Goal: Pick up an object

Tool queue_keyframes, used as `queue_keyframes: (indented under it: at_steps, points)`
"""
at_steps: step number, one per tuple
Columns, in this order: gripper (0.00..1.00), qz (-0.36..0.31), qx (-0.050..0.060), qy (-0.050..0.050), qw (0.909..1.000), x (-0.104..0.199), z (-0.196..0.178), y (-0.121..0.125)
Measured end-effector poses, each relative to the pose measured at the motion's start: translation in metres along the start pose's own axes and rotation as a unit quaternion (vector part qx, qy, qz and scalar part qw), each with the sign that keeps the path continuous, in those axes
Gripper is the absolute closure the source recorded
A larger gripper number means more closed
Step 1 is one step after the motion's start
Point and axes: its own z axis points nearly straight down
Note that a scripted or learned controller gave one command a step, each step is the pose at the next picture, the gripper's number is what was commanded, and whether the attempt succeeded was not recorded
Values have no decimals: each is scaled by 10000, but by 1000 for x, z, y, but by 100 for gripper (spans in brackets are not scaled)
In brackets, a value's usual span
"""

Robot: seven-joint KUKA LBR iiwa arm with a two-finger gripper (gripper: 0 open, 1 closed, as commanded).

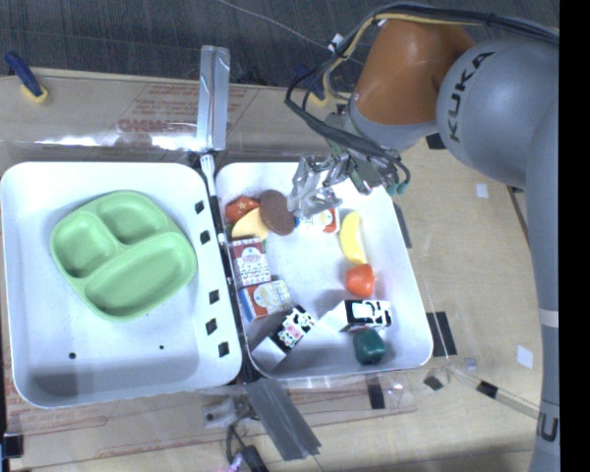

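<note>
My gripper (313, 197) hangs over the far part of the right bin (401, 254), its metal fingers pointing down beside a brown round object (276, 211) and above a small red-and-white item (324, 221). Nothing shows between the fingers. In the same bin lie a red-and-orange piece (242, 207), a yellow wedge (249, 226), a yellow banana (351, 237), an orange-red ball (361, 281), a red carton (250, 261), a second small carton (265, 297), two black-and-white cow-patterned boxes (293, 328) (368, 313) and a dark green block (369, 346).
The left bin (29, 293) holds a green divided plate (124, 253). A metal divider bar (213, 96) stands between the bins at the back. The arm's orange band (403, 67) and cables loom over the right bin's far right corner.
</note>
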Motion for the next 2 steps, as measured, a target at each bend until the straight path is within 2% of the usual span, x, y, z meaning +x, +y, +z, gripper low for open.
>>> queue_keyframes:
  at_steps: [1, 2]
  points:
    - [100, -2141, 9, -7, 9768, 41, 48, -73]
    - [100, -2203, 71, -62, 9754, 26, -66, -77]
